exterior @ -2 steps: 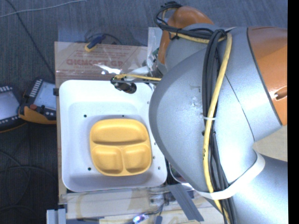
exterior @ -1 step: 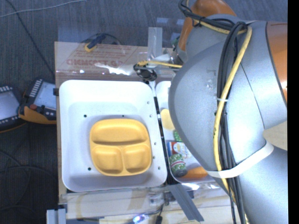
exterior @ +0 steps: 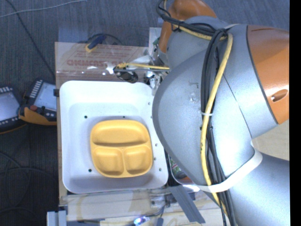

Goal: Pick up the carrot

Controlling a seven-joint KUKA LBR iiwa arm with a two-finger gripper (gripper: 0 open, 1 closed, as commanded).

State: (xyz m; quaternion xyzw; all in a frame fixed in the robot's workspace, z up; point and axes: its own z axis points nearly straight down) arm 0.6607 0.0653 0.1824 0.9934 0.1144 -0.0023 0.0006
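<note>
The grey arm with its orange band fills the right half of the camera view and covers the right bin, so whatever lies under it is hidden. The left white bin holds a yellow plate with three compartments, each of them bare.
A cardboard sheet with red print lies behind the left bin. A handheld control unit rests on the dark floor to the left. Black and yellow cables run down the arm. Bench framing shows along the front edge.
</note>
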